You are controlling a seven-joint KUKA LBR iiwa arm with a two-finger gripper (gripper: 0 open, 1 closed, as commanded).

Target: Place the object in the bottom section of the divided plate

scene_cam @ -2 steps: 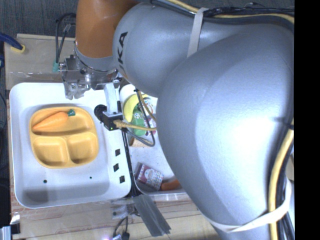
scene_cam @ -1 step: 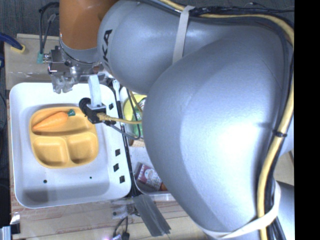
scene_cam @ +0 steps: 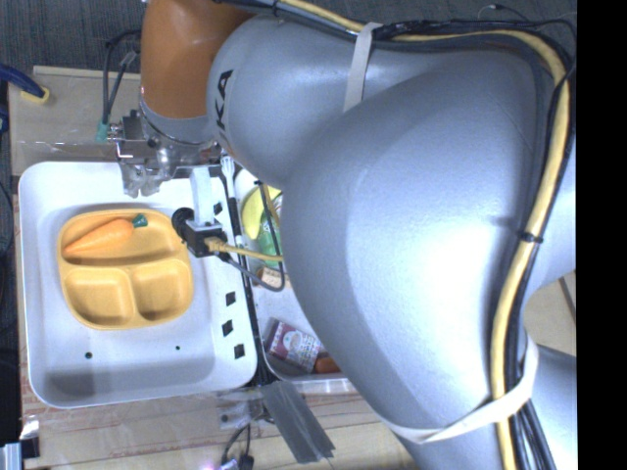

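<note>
I see the orange plastic carrot [scene_cam: 101, 236] lying in the large top compartment of the yellow three-section divided plate [scene_cam: 125, 300], which sits in the left shallow white bin [scene_cam: 118, 375]. The two-finger metal gripper [scene_cam: 145, 177] hangs at that bin's upper rim, just above the plate; whether it is open or closed, I cannot tell. The bulky grey arm [scene_cam: 411, 223] covers most of the right bin.

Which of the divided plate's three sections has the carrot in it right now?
The large section along the plate's upper edge in the camera view holds the carrot. The two smaller sections below it show bare yellow.
</note>
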